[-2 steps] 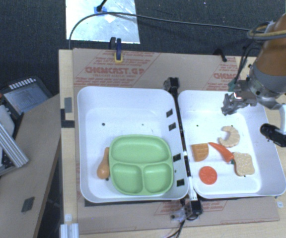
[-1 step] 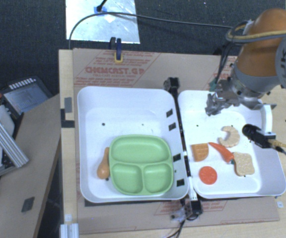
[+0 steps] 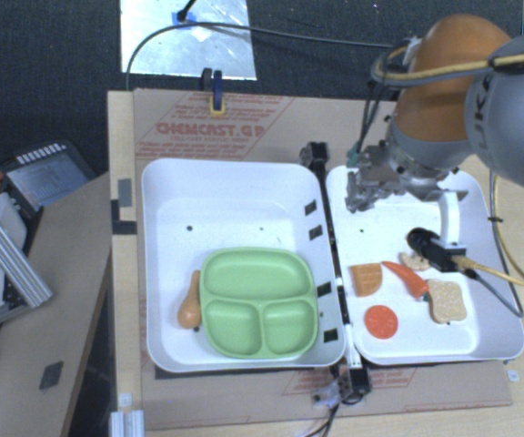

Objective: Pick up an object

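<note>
Yellow clamp (image 3: 216, 98) on the cardboard sheet (image 3: 244, 126) behind the bins.

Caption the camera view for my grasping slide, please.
KUKA arm's gripper hovers over the right bin of toy food; a green divided tray sits in the left bin.

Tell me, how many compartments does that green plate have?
3. The green plate in the left bin has one wide compartment across the back and two smaller ones side by side at the front. None look hidden.
</note>
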Robot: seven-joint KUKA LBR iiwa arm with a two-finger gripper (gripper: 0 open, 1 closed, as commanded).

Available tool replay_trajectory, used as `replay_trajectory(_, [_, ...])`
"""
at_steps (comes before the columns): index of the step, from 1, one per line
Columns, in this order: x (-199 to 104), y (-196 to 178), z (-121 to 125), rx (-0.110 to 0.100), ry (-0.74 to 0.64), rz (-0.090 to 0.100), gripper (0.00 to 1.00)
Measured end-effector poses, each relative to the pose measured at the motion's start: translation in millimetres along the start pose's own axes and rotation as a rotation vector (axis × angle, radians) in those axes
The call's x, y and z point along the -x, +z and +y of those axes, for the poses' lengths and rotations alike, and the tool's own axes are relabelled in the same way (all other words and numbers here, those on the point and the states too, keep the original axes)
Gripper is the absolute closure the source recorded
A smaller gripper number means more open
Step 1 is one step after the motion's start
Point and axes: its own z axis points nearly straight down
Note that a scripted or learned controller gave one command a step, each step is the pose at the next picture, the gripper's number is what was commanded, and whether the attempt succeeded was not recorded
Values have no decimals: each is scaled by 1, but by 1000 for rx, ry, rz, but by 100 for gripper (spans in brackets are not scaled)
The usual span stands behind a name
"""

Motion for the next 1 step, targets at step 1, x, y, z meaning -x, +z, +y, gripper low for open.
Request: replay_trajectory(1, [-57,6,1,1,0,-1,100])
